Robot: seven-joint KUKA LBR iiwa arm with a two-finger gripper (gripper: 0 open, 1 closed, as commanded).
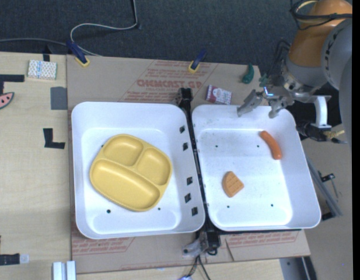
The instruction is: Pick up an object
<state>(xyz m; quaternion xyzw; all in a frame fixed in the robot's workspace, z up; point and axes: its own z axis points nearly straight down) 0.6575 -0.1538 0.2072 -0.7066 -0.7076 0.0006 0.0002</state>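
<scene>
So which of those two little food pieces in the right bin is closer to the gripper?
The long orange sausage, by the bin's far right wall, just below the gripper. The tan, bread-like piece lies farther off, nearer the bin's middle.

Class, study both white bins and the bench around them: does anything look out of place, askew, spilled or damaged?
Nothing looks spilled or broken. The yellow divided plate lies askew in the left bin. In the right bin, the orange sausage and bread-like piece lie apart. The gripper hangs open over its far rim.
</scene>
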